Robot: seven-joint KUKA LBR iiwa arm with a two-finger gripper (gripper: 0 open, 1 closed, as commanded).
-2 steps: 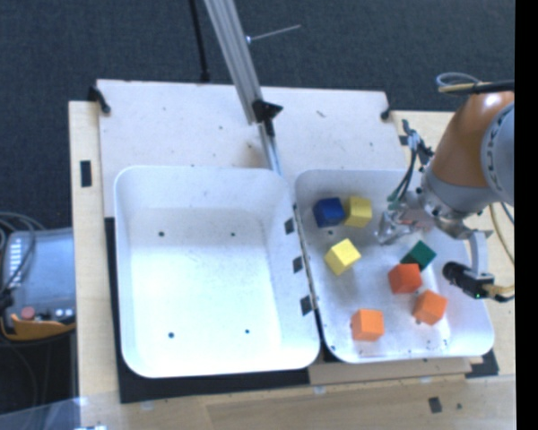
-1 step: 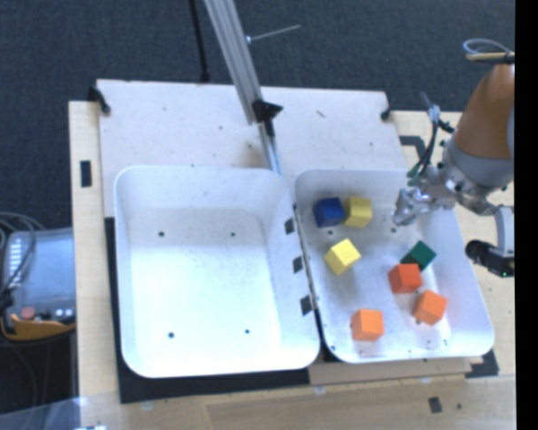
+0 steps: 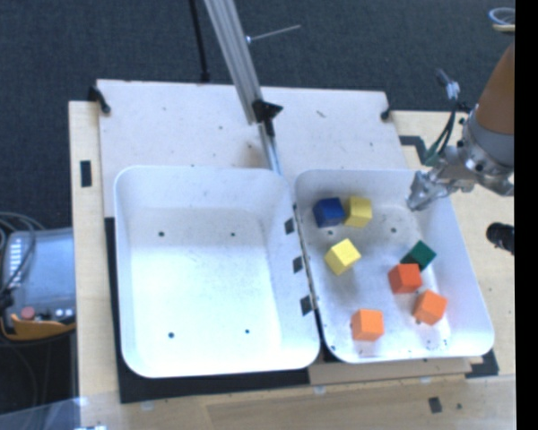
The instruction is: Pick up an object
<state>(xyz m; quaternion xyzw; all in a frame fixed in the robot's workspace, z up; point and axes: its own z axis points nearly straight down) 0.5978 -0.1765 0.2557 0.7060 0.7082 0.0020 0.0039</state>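
The right bin point(image 3: 448, 240) holds several small blocks. A blue cube point(image 3: 329, 211) and a yellow cube point(image 3: 360, 210) sit side by side near its far left corner, with another yellow cube point(image 3: 343, 255) just in front of them. A green cube point(image 3: 420, 254) touches a red-orange cube point(image 3: 404, 278). Two orange cubes point(image 3: 368, 323) point(image 3: 429, 307) lie near the front wall. My gripper point(image 3: 420, 193) hangs over the bin's far right corner, apart from every block, with nothing visible between its fingers.
The left bin point(image 3: 206, 267) stands beside the right one on a white board. A slanted aluminium post point(image 3: 238, 56) rises behind the bins. Cables and a grey box point(image 3: 36, 280) lie off the bench at the left.
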